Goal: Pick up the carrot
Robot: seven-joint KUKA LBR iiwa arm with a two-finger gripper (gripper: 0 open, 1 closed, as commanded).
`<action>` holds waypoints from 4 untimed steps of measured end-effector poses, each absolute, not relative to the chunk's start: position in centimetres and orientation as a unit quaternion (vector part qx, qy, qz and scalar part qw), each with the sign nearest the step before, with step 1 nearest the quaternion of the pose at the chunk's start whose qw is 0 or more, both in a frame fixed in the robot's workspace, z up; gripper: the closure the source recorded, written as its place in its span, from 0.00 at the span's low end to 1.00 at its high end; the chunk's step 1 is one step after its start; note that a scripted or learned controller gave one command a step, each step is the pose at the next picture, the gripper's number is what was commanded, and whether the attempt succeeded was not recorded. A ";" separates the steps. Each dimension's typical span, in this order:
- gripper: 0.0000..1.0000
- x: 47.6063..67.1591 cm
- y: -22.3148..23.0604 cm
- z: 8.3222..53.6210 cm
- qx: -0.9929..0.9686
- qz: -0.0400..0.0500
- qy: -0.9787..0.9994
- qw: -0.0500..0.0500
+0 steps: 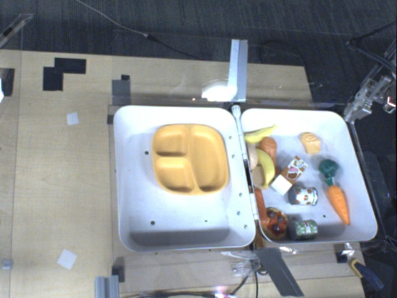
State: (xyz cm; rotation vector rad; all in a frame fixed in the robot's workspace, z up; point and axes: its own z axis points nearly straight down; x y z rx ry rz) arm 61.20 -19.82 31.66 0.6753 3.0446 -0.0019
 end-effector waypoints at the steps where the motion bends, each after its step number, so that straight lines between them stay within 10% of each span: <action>1: 1.00 64.1 -15.4 25.1 0.308 0.001 0.951 0.003; 2: 1.00 61.5 -20.7 9.3 0.311 0.000 0.950 0.005; 4: 1.00 66.6 -19.2 28.6 0.401 0.002 0.916 0.009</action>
